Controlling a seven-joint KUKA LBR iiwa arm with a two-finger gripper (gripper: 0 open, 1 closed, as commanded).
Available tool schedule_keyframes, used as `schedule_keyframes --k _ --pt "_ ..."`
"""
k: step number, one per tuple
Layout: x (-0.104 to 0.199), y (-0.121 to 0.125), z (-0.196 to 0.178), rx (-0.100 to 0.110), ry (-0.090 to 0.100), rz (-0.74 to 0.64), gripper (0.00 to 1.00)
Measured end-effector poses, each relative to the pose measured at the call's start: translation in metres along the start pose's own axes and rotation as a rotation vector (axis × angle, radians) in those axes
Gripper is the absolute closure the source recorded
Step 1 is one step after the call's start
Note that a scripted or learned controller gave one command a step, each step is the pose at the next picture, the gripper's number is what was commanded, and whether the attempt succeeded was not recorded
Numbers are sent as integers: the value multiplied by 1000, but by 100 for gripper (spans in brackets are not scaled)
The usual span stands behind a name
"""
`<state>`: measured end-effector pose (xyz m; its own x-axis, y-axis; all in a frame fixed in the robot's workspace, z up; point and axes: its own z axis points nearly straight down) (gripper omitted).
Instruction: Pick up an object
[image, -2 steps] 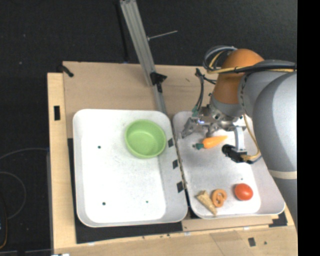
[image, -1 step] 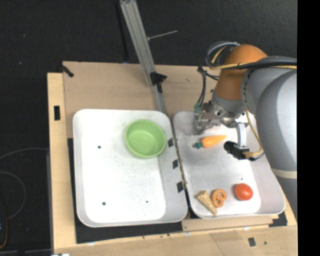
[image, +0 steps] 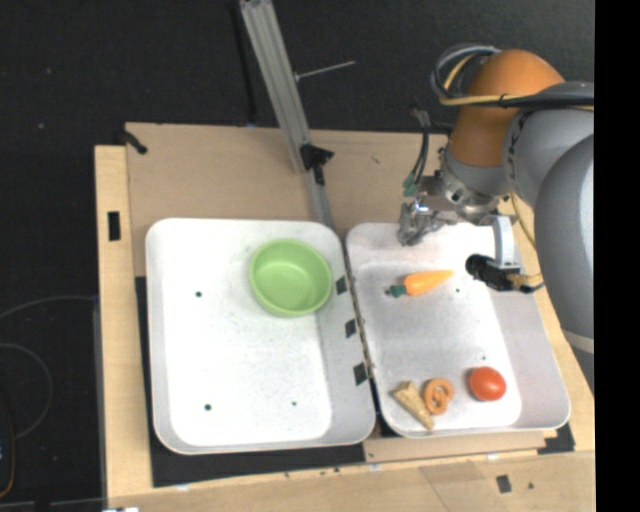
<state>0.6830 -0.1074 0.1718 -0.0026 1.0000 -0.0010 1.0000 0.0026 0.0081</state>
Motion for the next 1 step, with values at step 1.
schedule_keyframes --k 1 --pt "-1 2 -55 0 0 -1 100"
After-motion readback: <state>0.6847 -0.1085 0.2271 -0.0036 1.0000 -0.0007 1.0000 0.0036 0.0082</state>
